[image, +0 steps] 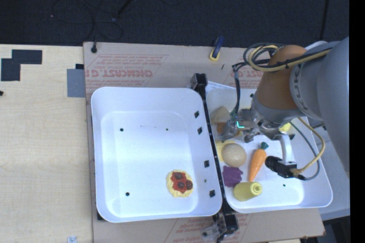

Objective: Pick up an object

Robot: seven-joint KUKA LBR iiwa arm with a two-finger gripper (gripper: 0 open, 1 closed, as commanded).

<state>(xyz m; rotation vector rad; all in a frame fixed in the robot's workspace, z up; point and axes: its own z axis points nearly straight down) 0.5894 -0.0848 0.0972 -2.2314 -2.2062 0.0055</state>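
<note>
Camera view: the worktop point(45, 139) carries two shallow white bins side by side, and all positions below are given relative to the black divider point(206, 139) that runs between them. The left bin point(108, 122) lies on the far side of the divider from the arm and contains a small pizza toy point(180, 183), yellow with red spots, resting near its lower edge and close to the divider. The right bin point(311, 193) lies on the arm's side of the divider. In it, just beside the divider, a beige egg-shaped object point(233, 154) sits touching a purple object point(231, 175) below it; a yellow cylinder point(248, 190) lies tipped over just beyond the purple object, and an orange carrot toy point(256, 163) lies at a slant just beyond the egg. A second beige rounded object point(220, 116) sits higher up, near the divider. The grey arm point(319, 88) reaches in over the right bin, and the tool point(242, 129) sits low between the upper beige object and the egg. Whether the tool is spread or closed cannot be told, as its body hides the tips.
</note>
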